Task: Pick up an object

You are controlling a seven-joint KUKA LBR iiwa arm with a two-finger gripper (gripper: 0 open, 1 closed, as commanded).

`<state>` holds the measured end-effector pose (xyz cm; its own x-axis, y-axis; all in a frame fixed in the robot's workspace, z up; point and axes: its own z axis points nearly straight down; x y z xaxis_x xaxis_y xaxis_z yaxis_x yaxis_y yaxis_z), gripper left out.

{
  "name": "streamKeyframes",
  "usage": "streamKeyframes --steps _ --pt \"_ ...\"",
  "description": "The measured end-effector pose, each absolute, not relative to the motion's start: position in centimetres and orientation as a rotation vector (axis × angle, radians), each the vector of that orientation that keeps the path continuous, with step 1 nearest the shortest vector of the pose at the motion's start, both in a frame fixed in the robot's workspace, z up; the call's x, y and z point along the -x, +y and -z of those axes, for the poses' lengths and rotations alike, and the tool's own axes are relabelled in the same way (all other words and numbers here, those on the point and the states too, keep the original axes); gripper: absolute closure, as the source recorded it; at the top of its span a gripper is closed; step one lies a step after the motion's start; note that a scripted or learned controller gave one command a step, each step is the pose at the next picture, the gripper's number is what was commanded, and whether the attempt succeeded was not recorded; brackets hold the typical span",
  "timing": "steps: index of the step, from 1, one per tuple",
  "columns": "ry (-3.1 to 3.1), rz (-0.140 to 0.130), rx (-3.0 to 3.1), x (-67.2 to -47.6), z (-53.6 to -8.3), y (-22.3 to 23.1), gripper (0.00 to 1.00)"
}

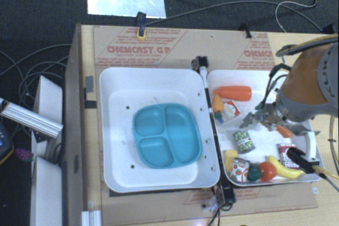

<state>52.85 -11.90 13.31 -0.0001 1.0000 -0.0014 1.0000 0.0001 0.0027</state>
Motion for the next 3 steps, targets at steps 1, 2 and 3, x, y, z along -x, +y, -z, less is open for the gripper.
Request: streamKeyframes --steps 1,2,3 --pt "2.225 0.000 -2.218 -52.3 -9.8 -8.9 0.00" --pt "2.224 -0.001 -2.219 -52.3 -9.8 -8.9 0.00" --pt "2.224 -0.004 -2.213 -62.6 -14.1 -9.4 0.00"
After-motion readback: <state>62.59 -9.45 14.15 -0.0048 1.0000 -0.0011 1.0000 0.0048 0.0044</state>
